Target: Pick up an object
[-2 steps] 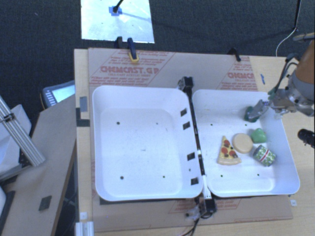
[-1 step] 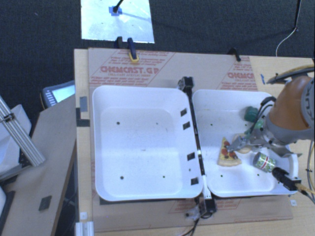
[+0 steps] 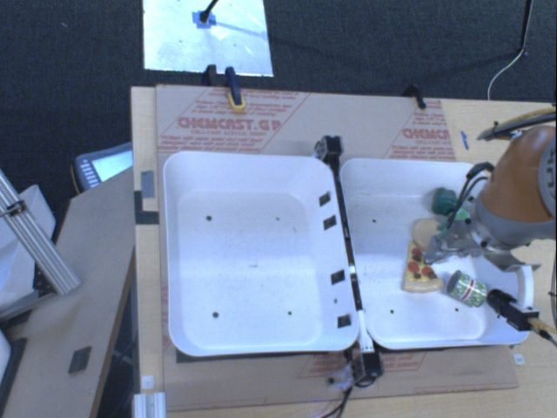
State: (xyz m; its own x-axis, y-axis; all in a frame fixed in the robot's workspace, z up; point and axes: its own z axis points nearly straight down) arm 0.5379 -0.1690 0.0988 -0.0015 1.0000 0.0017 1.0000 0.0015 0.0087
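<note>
Camera view: gripper (image 3: 438, 252) low in right bin (image 3: 383, 320), over pizza slice (image 3: 421, 273); can (image 3: 467, 288) beside; finger state unclear.

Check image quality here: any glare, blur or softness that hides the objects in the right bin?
Camera view: lighting even, the right bin bright but not blown out; overall soft and low in detail, so the pizza slice toy and small can read coarsely; the end effector is dark and indistinct.
</note>
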